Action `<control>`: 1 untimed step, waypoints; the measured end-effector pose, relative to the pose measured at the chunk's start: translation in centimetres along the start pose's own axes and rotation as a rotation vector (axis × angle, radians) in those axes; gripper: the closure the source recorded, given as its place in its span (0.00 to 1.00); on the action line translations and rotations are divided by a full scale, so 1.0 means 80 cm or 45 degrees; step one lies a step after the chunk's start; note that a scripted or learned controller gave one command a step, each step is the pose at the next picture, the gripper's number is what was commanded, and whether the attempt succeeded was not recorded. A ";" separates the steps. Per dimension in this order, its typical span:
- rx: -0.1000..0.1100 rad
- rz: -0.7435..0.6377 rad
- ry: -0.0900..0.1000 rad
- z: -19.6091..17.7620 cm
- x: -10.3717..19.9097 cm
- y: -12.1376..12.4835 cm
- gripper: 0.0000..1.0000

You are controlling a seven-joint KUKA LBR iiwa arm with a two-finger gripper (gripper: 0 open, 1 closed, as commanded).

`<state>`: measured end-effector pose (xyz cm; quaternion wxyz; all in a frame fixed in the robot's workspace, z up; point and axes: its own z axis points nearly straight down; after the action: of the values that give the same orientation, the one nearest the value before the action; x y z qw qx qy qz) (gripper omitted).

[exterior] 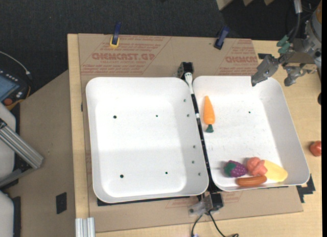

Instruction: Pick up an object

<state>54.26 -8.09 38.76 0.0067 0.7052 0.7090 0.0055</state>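
**Claw parked off the toys, empty grab likely**

The claw hung at the far right corner of the right bin, over or just past its rim; the slant made it hard to tell which. Two fingers showed apart, nothing between them. The grey arm came in from the right edge.

The nearest thing was the toy carrot, lying alone along the bin's left wall, tip toward the far side, well apart from the claw. The rest sat bunched in the near right corner: purple grapes, a pink fruit, a yellow fruit and a red sausage, all touching or nearly so. The left bin held nothing to pick. A small orange thing lay outside on the tabletop.

Risks, as judgement:
- A straight descent from this spot would probably close on bare bin floor or clip the rim.
- The carrot lay close to the wall, so one finger could jam against it.
- In the cluster, the fingers could straddle two toys or shove them apart.
- Rounded, slick-looking toys could squirt out of a pinch.
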 end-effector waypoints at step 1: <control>0.009 0.005 0.001 -0.088 0.005 -0.047 0.00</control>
<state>50.40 -7.66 45.77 0.0041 0.7066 0.7076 0.0033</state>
